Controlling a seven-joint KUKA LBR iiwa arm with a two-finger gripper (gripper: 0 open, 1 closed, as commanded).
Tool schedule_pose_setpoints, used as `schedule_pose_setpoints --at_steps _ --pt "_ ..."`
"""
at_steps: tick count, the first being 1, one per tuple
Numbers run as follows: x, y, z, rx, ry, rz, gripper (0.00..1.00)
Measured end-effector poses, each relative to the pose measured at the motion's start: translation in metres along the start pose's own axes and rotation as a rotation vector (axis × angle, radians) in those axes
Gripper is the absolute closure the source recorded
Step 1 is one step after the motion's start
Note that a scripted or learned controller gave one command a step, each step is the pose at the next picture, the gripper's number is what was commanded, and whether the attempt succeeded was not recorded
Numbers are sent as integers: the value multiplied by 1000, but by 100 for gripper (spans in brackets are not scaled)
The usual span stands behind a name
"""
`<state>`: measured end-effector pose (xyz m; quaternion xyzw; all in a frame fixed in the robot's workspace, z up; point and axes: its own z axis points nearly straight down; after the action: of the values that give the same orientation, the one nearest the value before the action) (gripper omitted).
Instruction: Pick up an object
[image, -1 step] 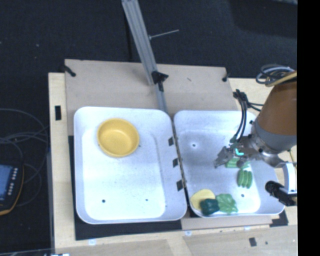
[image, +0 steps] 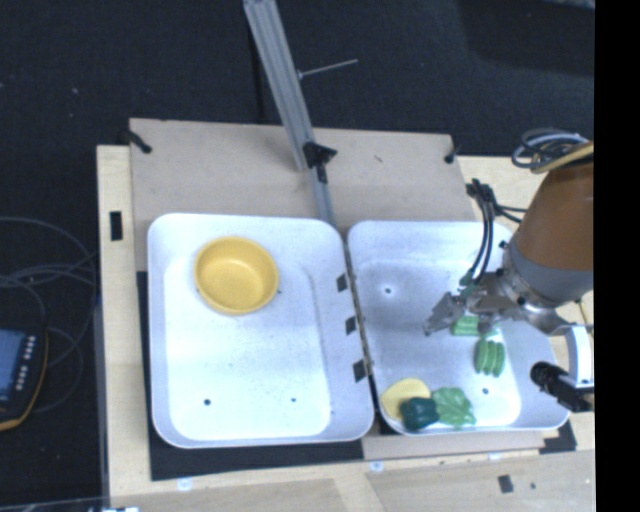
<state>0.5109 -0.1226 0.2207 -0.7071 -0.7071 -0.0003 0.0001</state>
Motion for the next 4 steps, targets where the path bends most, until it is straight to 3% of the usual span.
schedule_pose_setpoints --at_steps 2,3,4 --pt "-12 6 97 4 -1 1 0" --pt "-13 6 121 1 -1 1 0" --pt "-13 8 109 -4 0 1 100"
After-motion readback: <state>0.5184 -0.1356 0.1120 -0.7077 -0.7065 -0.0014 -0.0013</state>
